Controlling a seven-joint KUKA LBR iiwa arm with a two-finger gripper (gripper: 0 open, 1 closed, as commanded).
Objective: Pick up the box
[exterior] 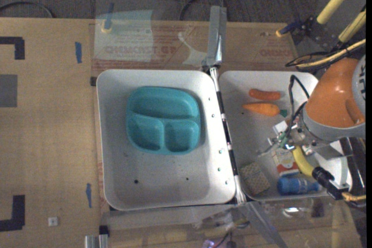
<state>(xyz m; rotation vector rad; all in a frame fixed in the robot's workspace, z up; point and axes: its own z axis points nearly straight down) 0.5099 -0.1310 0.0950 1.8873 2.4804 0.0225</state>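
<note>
**Ana:** Eyes on the right bin [232, 125], and there's the box [285, 162], a small white carton with a red band, lying in the lower part of that bin, just above the blue bottle [296, 185] and right of the speckled sponge [256, 177].

**Ben:** And the gripper [285, 139]?

**Ana:** Hanging right over the box's upper end, almost touching it by the look of things. Its long axis seems to run up and down the bin, though part of it is hidden.

**Ben:** Fingers open or closed?

**Ana:** Can't tell; wires and the wrist block them.

**Ben:** The arm's pose?

**Ana:** The arm [334, 104] reaches in over the right bin's far wall, orange band bulging above, wrist pointing down and leftward. A yellow banana [302, 161] sits tight beside the box, so a clean drop looks tricky. The carrots [263, 100] lie well clear, higher up.
</note>
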